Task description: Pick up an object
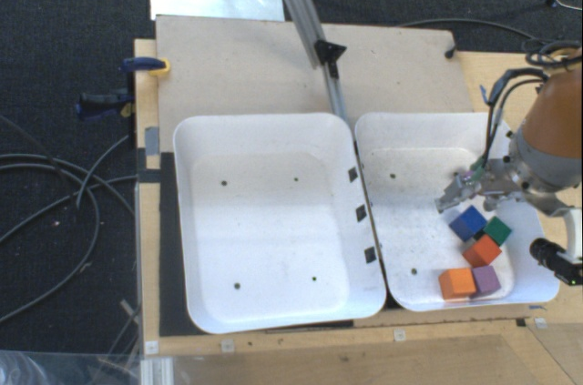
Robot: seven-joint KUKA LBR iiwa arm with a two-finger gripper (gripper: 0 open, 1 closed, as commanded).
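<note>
Cables (55,183) trail over the dark carpet beyond the left edge of the tabletop (237,65), and a blue clamp (137,65) with a yellow tip grips that edge near the far left corner. On the tabletop sit two shallow white bins side by side. The left bin (196,192) fills the near left part, its floor marked by four small dark dots. A grey pole (301,1) slants down from the far edge and ends where the two bins meet. The right bin (401,156) takes up the near right part of the tabletop, and all the blocks lie in its near right corner: a blue block (467,222) farthest from the near edge, a green block (498,231) just beside it on the right, a red-orange block (482,250) touching both on their near side, then an orange block (457,283) and a purple block (487,280) side by side closest to the near rim. The hand (453,197) hangs over the right bin just on the far left side of the blue block, reaching in from the right on the grey arm (551,137) with its orange band; its metal fingers (448,202) point left, and whether they are spread or closed I cannot tell, though no block sits between them.
</note>
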